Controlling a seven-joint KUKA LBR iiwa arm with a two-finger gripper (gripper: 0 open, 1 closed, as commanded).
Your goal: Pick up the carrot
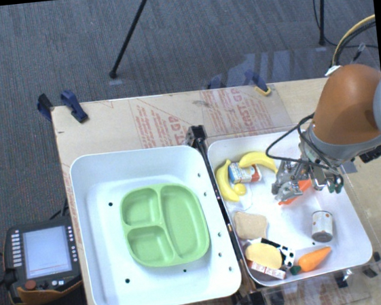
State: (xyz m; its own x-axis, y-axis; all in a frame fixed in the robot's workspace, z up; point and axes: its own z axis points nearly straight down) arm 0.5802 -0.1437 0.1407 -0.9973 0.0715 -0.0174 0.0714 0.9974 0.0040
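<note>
The carrot (314,259) lies untouched at the right bin's (352,222) near edge. The claw (291,188) hovers farther back; whether it is clenched, I cannot tell.

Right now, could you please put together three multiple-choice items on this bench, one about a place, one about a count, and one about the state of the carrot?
1. Where does the carrot lie?
A. In the right bin, near its front right corner
B. On the green tray
C. On the bench behind the bins

2. How many compartments does the green tray have?
A. Two
B. Three
C. Five

3. What is the carrot's state?
A. Lifted clear of the bin
B. Standing on end in the left bin
C. Lying flat on the bin floor, apart from the gripper

Key: 1 A, since the carrot rests low in the right bin beside the cow-patterned toy. 2 B, as ridges split the tray into two small wells and one long one. 3 C, because the gripper hangs farther back, above the bin's middle.
</note>
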